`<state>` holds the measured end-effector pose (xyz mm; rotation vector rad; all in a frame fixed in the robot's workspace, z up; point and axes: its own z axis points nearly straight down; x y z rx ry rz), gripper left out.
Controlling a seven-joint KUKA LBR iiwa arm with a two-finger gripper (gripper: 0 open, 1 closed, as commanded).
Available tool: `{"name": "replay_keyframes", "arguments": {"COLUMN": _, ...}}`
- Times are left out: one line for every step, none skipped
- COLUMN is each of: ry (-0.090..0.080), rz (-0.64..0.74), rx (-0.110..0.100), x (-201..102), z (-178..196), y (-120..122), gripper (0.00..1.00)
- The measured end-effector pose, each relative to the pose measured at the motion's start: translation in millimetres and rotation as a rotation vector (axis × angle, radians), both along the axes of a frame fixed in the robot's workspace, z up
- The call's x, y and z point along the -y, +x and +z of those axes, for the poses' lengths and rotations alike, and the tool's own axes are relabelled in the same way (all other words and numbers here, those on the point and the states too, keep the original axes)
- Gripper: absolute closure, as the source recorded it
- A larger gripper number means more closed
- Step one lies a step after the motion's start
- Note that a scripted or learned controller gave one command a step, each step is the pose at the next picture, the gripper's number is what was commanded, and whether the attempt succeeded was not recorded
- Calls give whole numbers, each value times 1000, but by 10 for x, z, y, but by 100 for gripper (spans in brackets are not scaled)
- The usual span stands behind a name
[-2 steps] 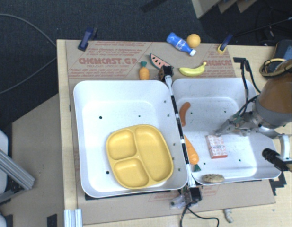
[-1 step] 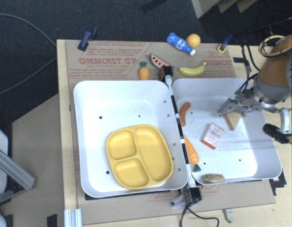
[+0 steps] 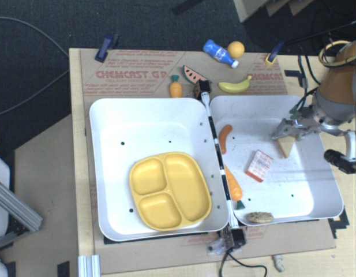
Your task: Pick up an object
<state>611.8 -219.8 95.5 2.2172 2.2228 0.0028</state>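
The gripper [image 3: 294, 130] is down in the right bin [image 3: 316, 206], and a tan block [image 3: 283, 148] sits just under its tips; whether the fingers are spread or pinching it, I cannot tell. The block's long axis runs up and down the view, leaning a little. Close by lies a small red-and-white box [image 3: 259, 165]. A sausage [image 3: 224, 138] and a carrot [image 3: 233, 184] hug the left wall, and a potato [image 3: 259, 217] rests at the near rim. A yellow divided plate [image 3: 169, 190] occupies the left bin [image 3: 108, 154].

arm [image 3: 337, 88]: reaching from right | gripper [image 3: 294, 133]: fingers spread, low
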Motion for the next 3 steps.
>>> {"name": "replay_keyframes", "arguments": {"ry": 0, "rz": -1, "rx": -3, "x": -423, "z": -104, "y": 550, "gripper": 100}}
{"name": "replay_keyframes", "arguments": {"ry": 1, "rz": 0, "rx": 3, "x": -1319, "z": 916, "y": 482, "gripper": 100}}
{"name": "replay_keyframes", "arguments": {"ry": 2, "rz": -1, "rx": -4, "x": -1913, "z": 1208, "y": 97, "gripper": 100}}
